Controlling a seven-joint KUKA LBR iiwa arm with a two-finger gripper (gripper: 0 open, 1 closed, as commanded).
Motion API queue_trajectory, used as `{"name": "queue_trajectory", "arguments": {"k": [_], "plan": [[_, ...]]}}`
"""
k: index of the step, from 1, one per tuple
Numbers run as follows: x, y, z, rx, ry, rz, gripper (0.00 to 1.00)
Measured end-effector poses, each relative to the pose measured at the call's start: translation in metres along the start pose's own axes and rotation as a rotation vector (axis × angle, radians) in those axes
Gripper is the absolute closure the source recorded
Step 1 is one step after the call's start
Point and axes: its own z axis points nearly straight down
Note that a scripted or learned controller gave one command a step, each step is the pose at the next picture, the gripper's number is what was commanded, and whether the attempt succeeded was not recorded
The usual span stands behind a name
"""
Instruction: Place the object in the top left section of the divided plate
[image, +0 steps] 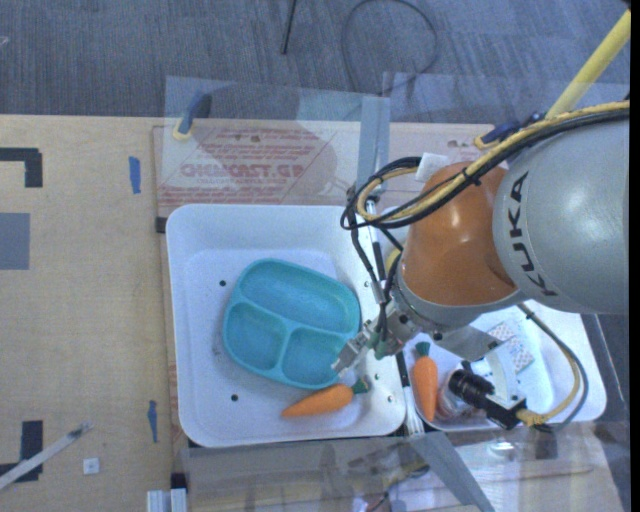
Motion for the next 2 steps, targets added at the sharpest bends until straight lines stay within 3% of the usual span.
{"name": "queue_trajectory", "arguments": {"k": [1, 2], "plan": [[0.015, 0.133, 0.089, -0.025, -0.008, -0.067, 0.0], [0.1, 0.107, 0.087, -0.03, -0.013, 0.07, 0.0]]}}
